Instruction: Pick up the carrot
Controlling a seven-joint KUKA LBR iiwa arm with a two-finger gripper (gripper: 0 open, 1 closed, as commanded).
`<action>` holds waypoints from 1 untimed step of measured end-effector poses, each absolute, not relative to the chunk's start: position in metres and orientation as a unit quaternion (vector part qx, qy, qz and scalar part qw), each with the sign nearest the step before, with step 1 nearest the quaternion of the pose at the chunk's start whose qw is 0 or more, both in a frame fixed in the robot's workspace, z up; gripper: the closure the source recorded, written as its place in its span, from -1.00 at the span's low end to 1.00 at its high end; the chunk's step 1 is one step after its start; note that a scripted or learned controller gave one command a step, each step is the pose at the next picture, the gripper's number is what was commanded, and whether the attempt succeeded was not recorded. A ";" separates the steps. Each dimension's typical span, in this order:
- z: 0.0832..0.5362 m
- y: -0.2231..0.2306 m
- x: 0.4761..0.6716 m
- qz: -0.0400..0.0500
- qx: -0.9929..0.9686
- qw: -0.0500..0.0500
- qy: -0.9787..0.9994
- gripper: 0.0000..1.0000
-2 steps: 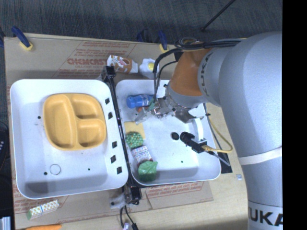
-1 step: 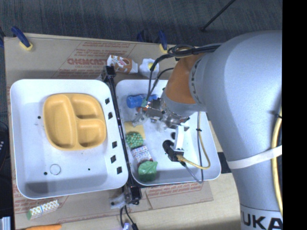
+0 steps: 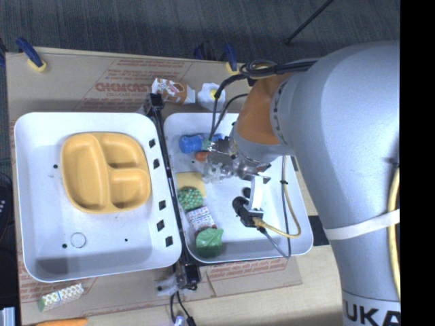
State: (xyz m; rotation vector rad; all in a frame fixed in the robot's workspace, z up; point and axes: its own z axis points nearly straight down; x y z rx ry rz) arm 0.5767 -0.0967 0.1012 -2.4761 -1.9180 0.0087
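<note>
Hovering near the right bin's (image 3: 299, 240) far-left corner, the gripper (image 3: 216, 163) sits beside the carrot (image 3: 202, 156) and a blue object (image 3: 191, 143); finger state cannot be told.

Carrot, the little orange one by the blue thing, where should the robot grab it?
Probably from straight above, pinching across its narrow width. The carrot lies low in the right bin, close against the blue toy, so a sideways approach looks blocked. The gripper hides part of it, so its full shape is unclear.
</note>
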 end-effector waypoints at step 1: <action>0.192 -0.060 0.524 0.002 -0.821 0.002 -0.571 1.00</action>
